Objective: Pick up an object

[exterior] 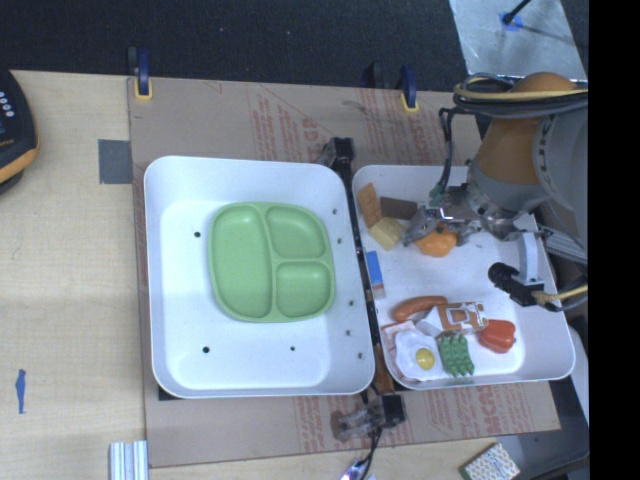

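- Because the arm reaches in from the right, the gripper (437, 226) sits low over the right bin (545, 363), at its upper middle, directly on top of a small orange object (437, 244).
- Whether the jaws are spread or pinching, I cannot tell; the wrist hides them.
- That orange piece looks like the likely target; it lies near the bin's upper left, just beside a yellow wedge (387, 233).
- Its visible part is stubby, its long axis running roughly left to right.
- Other toy food crowds the lower end, leaving this corner easier to approach; the left bin (175, 268) holds a green divided plate (270, 260).
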